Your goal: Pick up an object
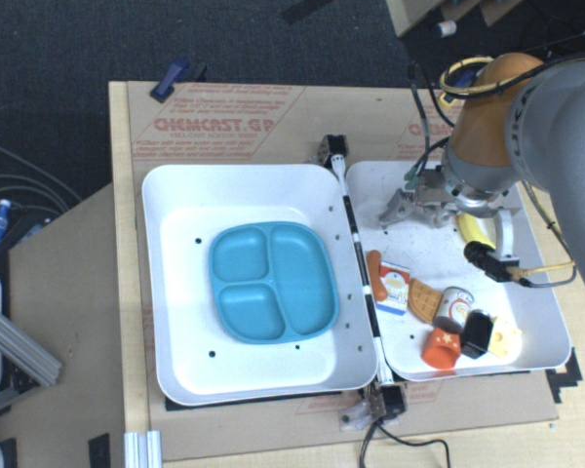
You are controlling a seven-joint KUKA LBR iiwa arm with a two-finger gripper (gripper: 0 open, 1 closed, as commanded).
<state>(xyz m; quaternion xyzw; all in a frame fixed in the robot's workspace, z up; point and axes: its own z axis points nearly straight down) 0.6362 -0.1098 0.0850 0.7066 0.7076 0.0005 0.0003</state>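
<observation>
My gripper (414, 211) hangs over the far part of the right bin (541, 354), open, with nothing between its fingers. A yellow banana-like piece (473, 230) lies just right of it, partly under the wrist. Nearer the front lie an orange sausage (373, 264), a white and orange packet (394, 288), a brown waffle piece (424, 300), a small can (457, 306), an orange-red block (441, 349), a black block (477, 332) and a pale yellow piece (506, 339). All of these lie apart from the gripper.
The left bin (166, 261) holds a blue divided plate (272, 281). A black-edged divider (356, 252) runs between the bins. The bench board (224, 120) extends behind them, with a small blue thing (170, 81) at its far edge.
</observation>
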